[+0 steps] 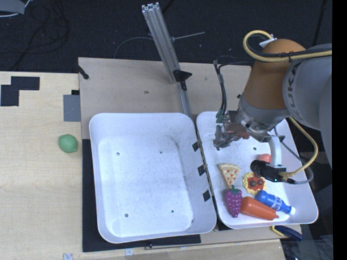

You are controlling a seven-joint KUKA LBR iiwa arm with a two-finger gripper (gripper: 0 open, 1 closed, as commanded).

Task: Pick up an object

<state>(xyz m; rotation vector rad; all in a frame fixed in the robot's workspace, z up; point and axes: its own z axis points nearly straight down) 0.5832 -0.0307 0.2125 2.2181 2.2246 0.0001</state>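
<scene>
- Gripper (222,140) hangs over the upper left part of the right bin (303,213), its dark fingers pointing down toward the bin floor; whether they are spread or pressed together cannot be told, and nothing is seen between them.
- Right bin holds the toys, all clustered in its lower half: a pizza slice (230,174) just below the gripper, purple grapes (233,201), an orange carrot (258,208) touching a blue bottle (274,202), and a small red and yellow piece (253,183).
- Left bin (103,129) sits just beside it.
- Green ball (68,143) lies on the bench, left of both bins.
</scene>
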